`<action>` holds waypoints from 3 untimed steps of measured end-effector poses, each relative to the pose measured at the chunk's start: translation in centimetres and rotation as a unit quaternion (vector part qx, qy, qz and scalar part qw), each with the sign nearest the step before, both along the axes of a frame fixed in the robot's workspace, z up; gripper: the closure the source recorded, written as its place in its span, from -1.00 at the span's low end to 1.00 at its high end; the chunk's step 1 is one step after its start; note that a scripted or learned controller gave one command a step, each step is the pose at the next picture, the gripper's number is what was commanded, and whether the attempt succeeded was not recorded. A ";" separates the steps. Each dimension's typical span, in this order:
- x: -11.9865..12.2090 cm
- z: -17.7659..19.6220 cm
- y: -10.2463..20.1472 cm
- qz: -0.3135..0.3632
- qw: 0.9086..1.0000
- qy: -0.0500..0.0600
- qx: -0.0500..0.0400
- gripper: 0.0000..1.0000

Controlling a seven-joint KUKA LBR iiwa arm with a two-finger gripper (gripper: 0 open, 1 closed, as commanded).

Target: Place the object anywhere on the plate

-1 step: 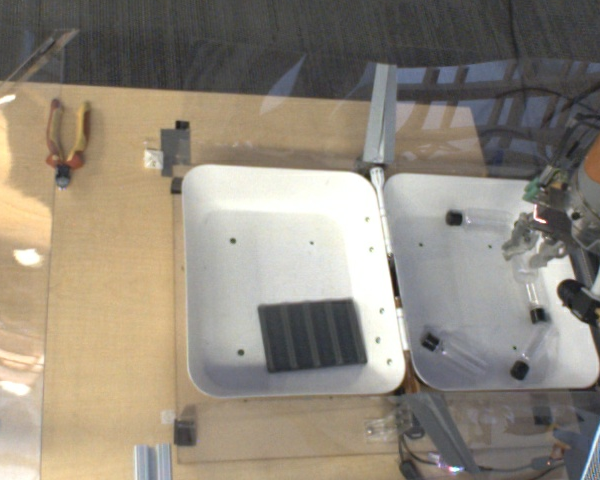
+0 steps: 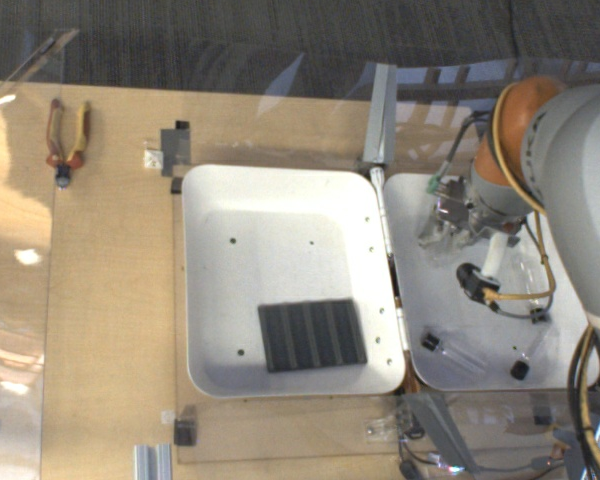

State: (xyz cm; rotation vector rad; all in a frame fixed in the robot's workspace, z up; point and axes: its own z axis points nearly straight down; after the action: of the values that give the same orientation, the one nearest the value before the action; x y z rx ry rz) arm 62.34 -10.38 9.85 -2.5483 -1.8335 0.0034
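A dark grey ribbed plate [image 2: 311, 334] lies flat in the left bin [image 2: 215, 268], near its front edge. My gripper [image 2: 443, 226] hangs over the back left part of the right bin [image 2: 412, 278], well to the right of the plate. Its tip is a cluster of metal and clear parts, and I cannot make out anything held in it. Two small black pieces [image 2: 430, 342] [image 2: 520, 370] lie on the right bin's floor near the front, with a clear, hard-to-read item [image 2: 463, 354] between them.
A black and yellow cable loop [image 2: 500, 293] hangs from the wrist over the right bin. Red-handled pliers [image 2: 66, 140] lie on the bench at the far left. A metal divider post [image 2: 380, 116] stands behind the gap between the bins.
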 end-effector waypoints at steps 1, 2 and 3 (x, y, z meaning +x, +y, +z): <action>2.8 8.5 7.6 0.031 1.000 -0.002 0.000 1.00; 4.5 8.6 13.9 -0.072 0.997 -0.001 -0.001 1.00; 4.5 8.4 21.2 0.027 1.000 -0.001 -0.001 1.00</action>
State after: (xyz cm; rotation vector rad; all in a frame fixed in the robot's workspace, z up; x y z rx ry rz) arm 66.87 10.81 18.24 -2.4997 -1.9030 0.0025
